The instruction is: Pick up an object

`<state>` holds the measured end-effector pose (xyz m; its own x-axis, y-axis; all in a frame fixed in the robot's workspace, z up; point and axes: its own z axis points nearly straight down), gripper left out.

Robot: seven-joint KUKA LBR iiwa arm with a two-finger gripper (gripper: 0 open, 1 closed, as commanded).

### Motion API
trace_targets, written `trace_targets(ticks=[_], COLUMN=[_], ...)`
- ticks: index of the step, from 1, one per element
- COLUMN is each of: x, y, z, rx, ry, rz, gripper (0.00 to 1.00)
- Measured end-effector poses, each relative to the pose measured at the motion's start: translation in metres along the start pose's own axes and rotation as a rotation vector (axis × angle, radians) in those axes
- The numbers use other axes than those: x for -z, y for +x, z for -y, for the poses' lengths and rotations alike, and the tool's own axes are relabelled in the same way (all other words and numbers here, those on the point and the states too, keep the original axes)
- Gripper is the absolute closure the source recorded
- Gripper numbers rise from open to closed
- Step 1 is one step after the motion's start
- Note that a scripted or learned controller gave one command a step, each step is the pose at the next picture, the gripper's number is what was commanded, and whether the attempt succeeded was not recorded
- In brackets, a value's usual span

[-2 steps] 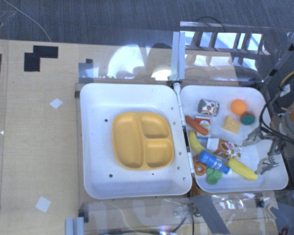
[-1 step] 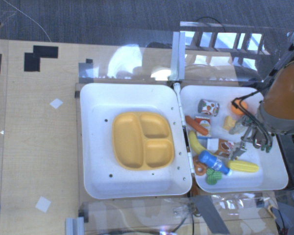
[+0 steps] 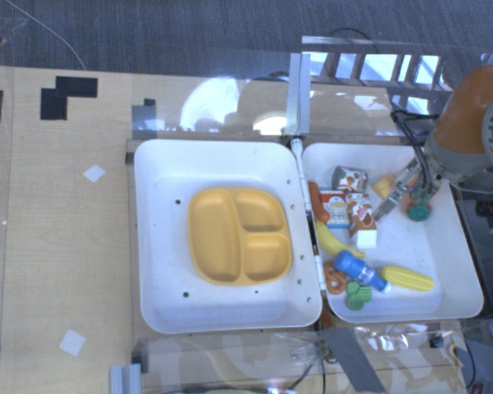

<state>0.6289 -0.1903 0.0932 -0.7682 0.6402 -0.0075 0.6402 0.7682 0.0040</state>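
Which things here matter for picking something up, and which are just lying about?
For the job: gripper, right bin, banana, corn cob, blue bottle, small cartons.
Lying about: left bin, yellow divided tray.

- Two white bins [image 3: 160, 245] on a pale wood-grain bench [image 3: 57, 245] with black square marks.
- Mustard-yellow divided plate [image 3: 238, 236].
- Yellow corn cob [image 3: 407, 279] and yellow banana [image 3: 333, 240].
- Blue bottle [image 3: 360, 271].
- Green toy [image 3: 358, 296].
- Red-and-white cartons [image 3: 349, 208].
- Grey arm [image 3: 476, 130] with an orange band.
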Motion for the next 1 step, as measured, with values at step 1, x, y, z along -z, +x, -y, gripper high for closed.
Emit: trace_targets(ticks=[1], x=[-0.0016], y=[0.0098], z=[-0.0443], rx=[0.133], ry=[0.013], rz=[-0.006], gripper=[0.0])
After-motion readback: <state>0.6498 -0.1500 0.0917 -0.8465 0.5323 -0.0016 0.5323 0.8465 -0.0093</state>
